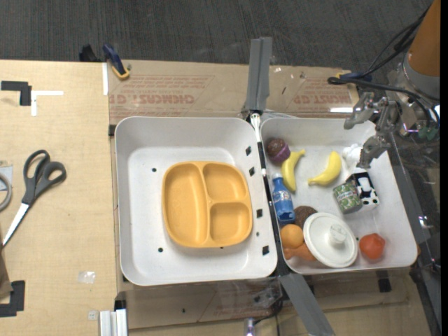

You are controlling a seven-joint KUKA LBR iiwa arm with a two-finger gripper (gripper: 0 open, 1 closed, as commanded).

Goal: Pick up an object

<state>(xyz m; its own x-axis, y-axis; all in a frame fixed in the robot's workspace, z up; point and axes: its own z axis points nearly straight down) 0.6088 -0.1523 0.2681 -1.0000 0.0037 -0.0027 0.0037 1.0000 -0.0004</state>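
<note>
Approach step: gripper (369, 133) hovers over the right bin's (404, 224) far right corner (grip state unreadable); next, descend onto the nearby banana (327, 170).

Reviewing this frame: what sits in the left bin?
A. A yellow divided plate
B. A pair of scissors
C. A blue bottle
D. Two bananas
A: the yellow divided plate lies alone in the left bin, while the bananas and blue bottle lie in the right bin and the scissors on the bench.
</note>
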